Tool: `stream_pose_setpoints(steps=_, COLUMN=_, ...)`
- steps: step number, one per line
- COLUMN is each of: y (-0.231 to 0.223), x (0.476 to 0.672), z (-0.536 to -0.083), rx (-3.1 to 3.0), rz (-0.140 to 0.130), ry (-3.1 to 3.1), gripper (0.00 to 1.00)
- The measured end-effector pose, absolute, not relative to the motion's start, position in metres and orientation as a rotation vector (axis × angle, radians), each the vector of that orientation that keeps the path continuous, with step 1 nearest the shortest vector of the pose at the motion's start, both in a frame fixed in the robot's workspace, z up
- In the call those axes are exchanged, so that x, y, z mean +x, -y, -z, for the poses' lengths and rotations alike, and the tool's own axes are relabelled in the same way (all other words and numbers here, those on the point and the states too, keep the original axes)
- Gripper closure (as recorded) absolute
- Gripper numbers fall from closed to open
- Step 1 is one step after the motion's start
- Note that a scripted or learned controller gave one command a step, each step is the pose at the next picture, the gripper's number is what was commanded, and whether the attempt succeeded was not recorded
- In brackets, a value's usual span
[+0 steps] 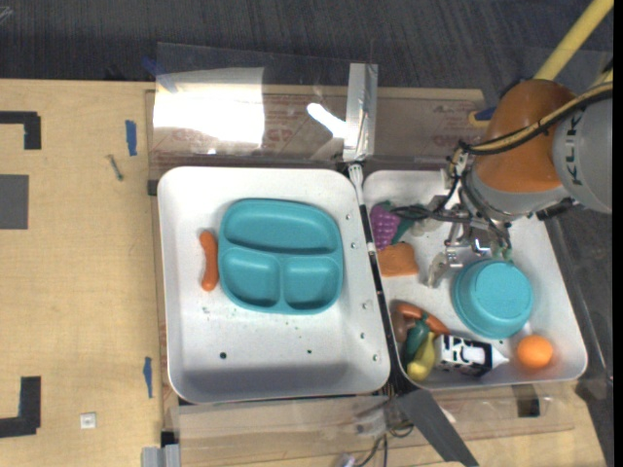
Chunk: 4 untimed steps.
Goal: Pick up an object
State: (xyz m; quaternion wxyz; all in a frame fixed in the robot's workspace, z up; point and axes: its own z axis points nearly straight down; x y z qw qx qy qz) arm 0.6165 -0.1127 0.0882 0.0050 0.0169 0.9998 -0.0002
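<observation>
Hand [456, 261] beside teal bowl [494, 298]

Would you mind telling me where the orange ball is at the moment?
The orange ball lies in the right bin, near its front right corner, just below the teal bowl and beside the black-and-white item.

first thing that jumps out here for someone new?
Probably the teal divided tray in the middle of the left bin, with an orange carrot-like piece beside its left edge. Next, the grey arm's orange band at upper right, its gripper hanging over the right bin just left of a teal bowl, with an orange ball near the bin's lower right corner.
</observation>
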Motion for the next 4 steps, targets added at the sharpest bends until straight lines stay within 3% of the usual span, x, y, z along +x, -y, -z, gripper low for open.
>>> stream_pose_setpoints(steps=1, y=0.113, x=0.617, z=-0.088, rx=0.053, rz=0.001, ry=-3.131, gripper=0.00)
stream_pose_setpoints(steps=2, y=0.103, x=0.604, z=-0.089, rx=-0.417, rz=0.002, ry=-3.104, gripper=0.00)
stream_pose_setpoints(steps=3, y=0.101, x=0.583, z=-0.089, rx=-0.138, rz=0.000, ry=-3.127, gripper=0.00)
stream_pose_setpoints(steps=4, y=0.108, x=0.586, z=-0.089, rx=-0.184, rz=0.001, ry=-3.123, gripper=0.00)
